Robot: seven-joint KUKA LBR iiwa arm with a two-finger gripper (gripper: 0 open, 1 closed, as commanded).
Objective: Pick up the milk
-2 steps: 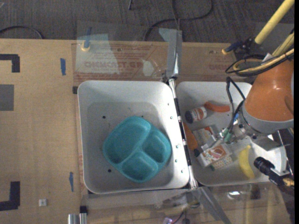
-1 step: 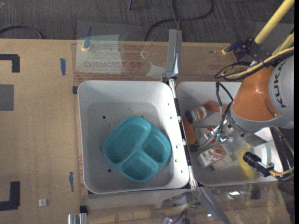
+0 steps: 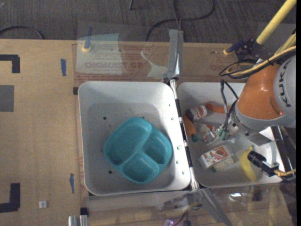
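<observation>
The milk (image 3: 217, 157) is a small white carton with a red picture, lying on its side near the front of the right bin (image 3: 207, 89). My gripper (image 3: 220, 133) hangs low over the middle of that bin, just behind the carton and apart from it. Nothing of the carton is between its tips. Small greenish items (image 3: 207, 134) lie right at the gripper's left side.
A white bottle with a red band (image 3: 199, 112) and an orange piece (image 3: 188, 126) lie at the right bin's back left. A yellow banana (image 3: 246, 164) rests right of the carton. The left bin (image 3: 94, 126) holds a teal divided plate (image 3: 137, 149). Cables trail from the arm.
</observation>
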